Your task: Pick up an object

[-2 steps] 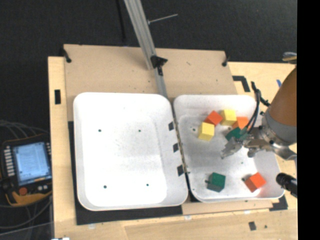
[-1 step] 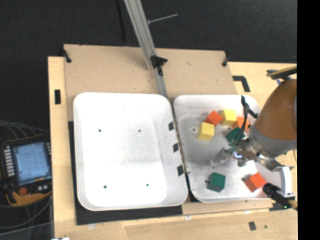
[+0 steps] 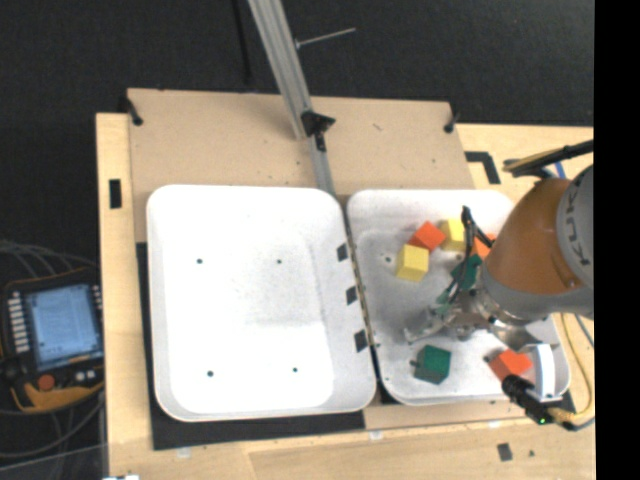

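Near right bin's (image 3: 395, 208) front edge, perhaps hand (image 3: 447, 320) above green block (image 3: 433, 364).

No text, label or number can be read with certainty. The arm (image 3: 548, 248) bears dark letters on its grey casing at the frame's right edge, above and to the right of the jaws, but they are cut off and cannot be made out. The handheld pendant (image 3: 55, 333), far to the left of the jaws, has a lit screen whose contents are too small to read.
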